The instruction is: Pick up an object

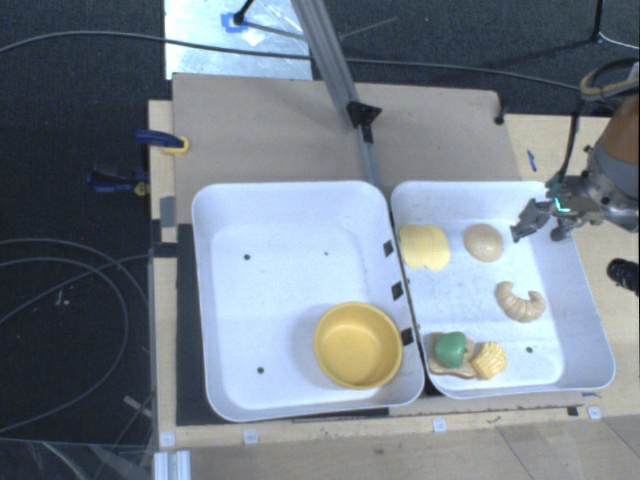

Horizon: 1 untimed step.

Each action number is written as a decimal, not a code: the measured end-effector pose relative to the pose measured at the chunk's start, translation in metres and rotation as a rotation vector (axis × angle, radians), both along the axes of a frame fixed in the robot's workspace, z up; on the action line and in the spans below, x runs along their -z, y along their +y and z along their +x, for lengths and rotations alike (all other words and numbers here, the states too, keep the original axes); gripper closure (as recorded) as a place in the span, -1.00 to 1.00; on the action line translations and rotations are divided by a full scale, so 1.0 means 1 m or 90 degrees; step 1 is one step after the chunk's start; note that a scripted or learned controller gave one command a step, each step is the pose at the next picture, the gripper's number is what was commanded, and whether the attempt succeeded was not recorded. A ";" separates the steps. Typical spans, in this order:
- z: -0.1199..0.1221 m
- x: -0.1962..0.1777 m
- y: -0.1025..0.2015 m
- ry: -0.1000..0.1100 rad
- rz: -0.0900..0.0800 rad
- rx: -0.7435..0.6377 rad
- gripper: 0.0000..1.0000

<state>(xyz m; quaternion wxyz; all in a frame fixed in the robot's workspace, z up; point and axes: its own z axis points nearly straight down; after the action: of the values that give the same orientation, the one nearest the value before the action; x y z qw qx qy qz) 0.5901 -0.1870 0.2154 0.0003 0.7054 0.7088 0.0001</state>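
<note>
My gripper [542, 229] hangs over the far right rim of the right bin [585, 318], open, with nothing between its fingers. The nearest object is a beige round bun [484, 242], a little to the gripper's left. A pale yellow lump [425, 246] lies at the bin's far left. In front of the bun rests a tan croissant [521, 302]. By the near wall sit a green piece [451, 347] and a yellow ridged piece [489, 359], both on a tan slab.
The left bin [250, 228] holds a yellow bowl [357, 343] near its front right corner. A grey pole [330, 53] slants down from the top to the bins' shared far edge. Clamps [160, 143] sit at the bench's left edge.
</note>
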 end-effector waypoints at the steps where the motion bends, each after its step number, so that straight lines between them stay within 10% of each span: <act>1: 0.000 -0.001 0.000 -0.001 0.000 0.000 -1.00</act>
<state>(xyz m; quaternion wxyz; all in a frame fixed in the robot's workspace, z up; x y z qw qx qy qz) 0.5904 -0.1870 0.2159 0.0008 0.7053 0.7090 0.0004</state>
